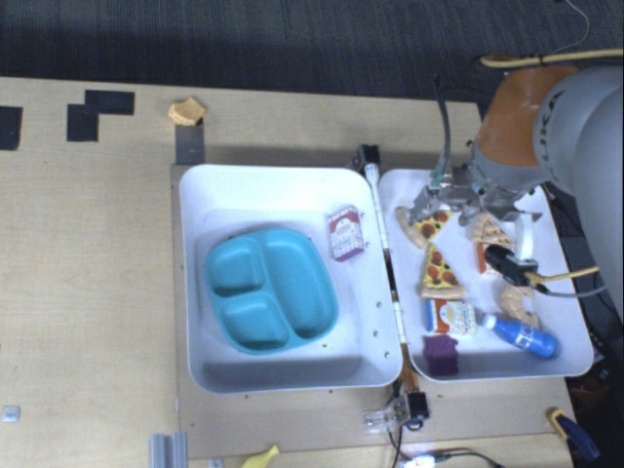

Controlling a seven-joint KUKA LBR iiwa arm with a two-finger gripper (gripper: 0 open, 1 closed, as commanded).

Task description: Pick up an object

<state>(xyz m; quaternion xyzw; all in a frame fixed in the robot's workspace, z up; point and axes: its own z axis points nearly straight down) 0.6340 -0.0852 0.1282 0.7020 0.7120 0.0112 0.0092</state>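
Left bin point(195, 261): one teal tray point(270, 288), one red packet point(344, 233). Right bin point(575, 354): two pizza slices point(439, 271), one blue bottle point(524, 336). Gripper point(458, 198) state unclear.

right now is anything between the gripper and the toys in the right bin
Nothing visible blocks it. The gripper sits low over the right bin's far end, right by a pizza slice, with a second pizza slice just beyond it.

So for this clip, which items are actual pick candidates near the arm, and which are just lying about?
Job in hand:
- gripper, over the right bin
- pizza slice
- purple block
- blue bottle
- small carton

Lying about:
- teal divided tray and red-and-white packet in the left bin
- tan lump on the bench
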